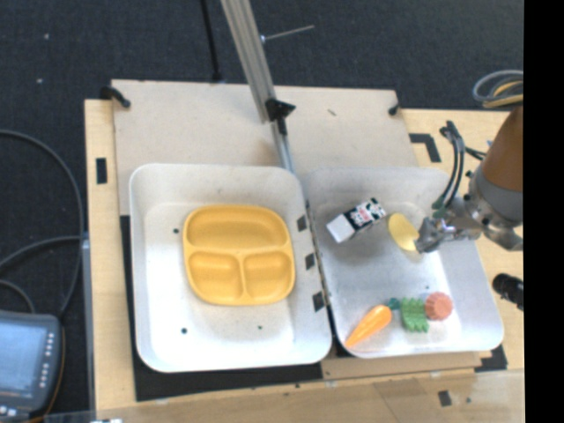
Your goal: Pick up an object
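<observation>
Your pincer (426, 237) sits low in the right-hand white bin (458, 324), touching or just beside the small pale-yellow rounded object (403, 232) — whether it is gripping it, you cannot tell from this view. Judge the pick as not yet done: nothing is lifted. The orange toy carrot (369, 323), green block (414, 315), pinkish-red ball (439, 306) and black-and-white carton (355, 218) lie untouched; the yellow divided tray (238, 254) rests in the left white bin (159, 210).

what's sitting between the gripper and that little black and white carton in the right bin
In the camera view, a small yellow object lies between them: the gripper is right beside it, and the carton is further left.
</observation>
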